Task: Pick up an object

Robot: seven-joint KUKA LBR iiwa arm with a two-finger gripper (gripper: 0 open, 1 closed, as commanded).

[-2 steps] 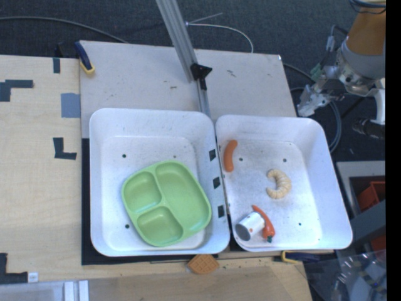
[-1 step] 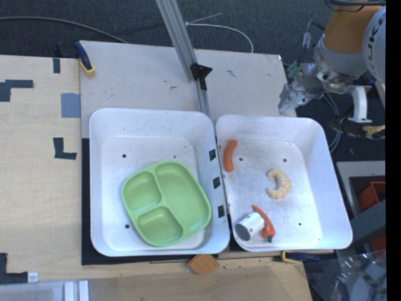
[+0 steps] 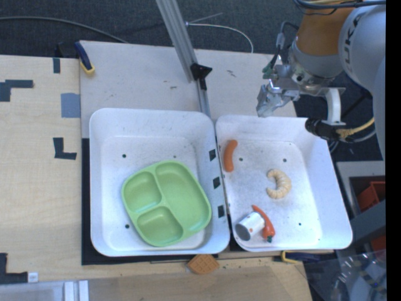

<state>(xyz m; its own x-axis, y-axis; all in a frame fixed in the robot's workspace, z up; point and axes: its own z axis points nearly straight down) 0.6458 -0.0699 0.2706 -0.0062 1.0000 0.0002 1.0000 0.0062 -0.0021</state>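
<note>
We count two white bins, a left bin (image 3: 100, 168) and a right bin (image 3: 326, 187); taking the right bin as our landmark, four things lie inside it: one orange sausage (image 3: 230, 155), one croissant (image 3: 279, 184), one white cup (image 3: 249, 226), one orange-red carrot (image 3: 264, 221); in the bin beside it, one green divided plate (image 3: 165, 202); just in front of the bins, one waffle-like cracker (image 3: 202, 264).

Robotics lab: grey-orange arm (image 3: 338, 30) over two white bins (image 3: 100, 168) on taped bench (image 3: 37, 168), loose cables (image 3: 219, 24).
</note>
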